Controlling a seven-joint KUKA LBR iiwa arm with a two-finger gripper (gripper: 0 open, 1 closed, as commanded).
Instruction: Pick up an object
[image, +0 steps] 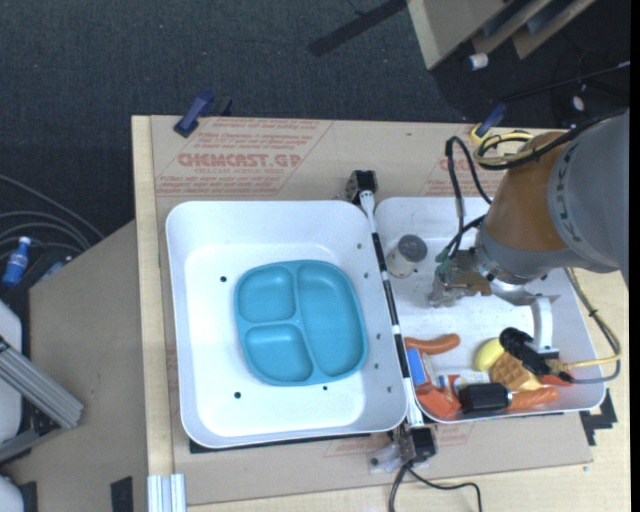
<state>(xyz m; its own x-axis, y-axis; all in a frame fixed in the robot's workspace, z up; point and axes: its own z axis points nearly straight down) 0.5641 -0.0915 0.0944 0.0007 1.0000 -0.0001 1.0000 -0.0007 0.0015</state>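
Observation:
The right white bin (430, 215) holds several small things. A small jar with a grey lid (407, 251) stands near its left wall. An orange sausage (431, 343) lies toward the front, with a yellow piece (488, 354) and a tan waffle-like piece (509, 373) to its right. Orange pieces (438, 402) and a black block (483, 398) crowd the front edge. My gripper (448, 283) hangs low over the bin's bare middle, right of the jar and above the sausage, with nothing seen in it.
The left white bin (200, 300) holds a blue divided plate (298, 321). A black-edged wall (385, 290) separates the two bins. The grey and orange arm (545, 205) covers the right bin's back right part.

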